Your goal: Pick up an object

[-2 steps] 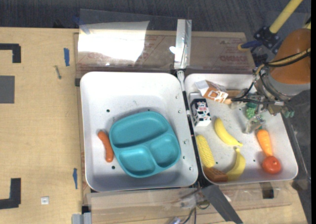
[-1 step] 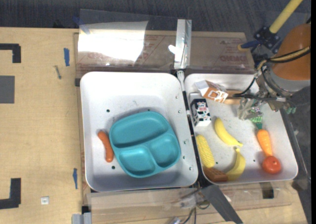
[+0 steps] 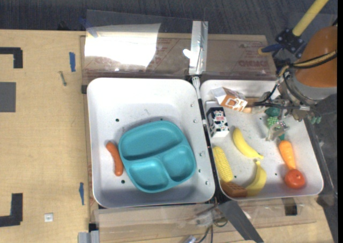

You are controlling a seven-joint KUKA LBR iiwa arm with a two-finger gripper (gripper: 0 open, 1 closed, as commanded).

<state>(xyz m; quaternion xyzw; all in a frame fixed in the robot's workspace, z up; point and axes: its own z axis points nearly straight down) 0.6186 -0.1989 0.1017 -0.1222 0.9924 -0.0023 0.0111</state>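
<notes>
Arm comes in from 3 o'clock w/ the orange band showing, and the gripper (image 3: pixel 276 121) sits low over the right bin (image 3: pixel 311 135), around 1-2 o'clock of that bin. Can't tell if the pincer is wide, narrow or holding anything, too small and cluttered there.

Stuff in the right bin: carrot (image 3: pixel 288 153) just at 6 o'clock from the gripper, tomato (image 3: pixel 295 178) right below it. Two bananas (image 3: pixel 245 144) (image 3: pixel 258 178) mid-bin, corn cob (image 3: pixel 223 164) along the 9 o'clock wall, small b&w box (image 3: pixel 217 121) above it, orange-white packet (image 3: pixel 234 103) near 11 o'clock.

Left bin (image 3: pixel 107 97) has a teal divided plate (image 3: pixel 156 154) in the middle w/ a hot dog (image 3: pixel 114 158) touching its 9 o'clock side.
</notes>
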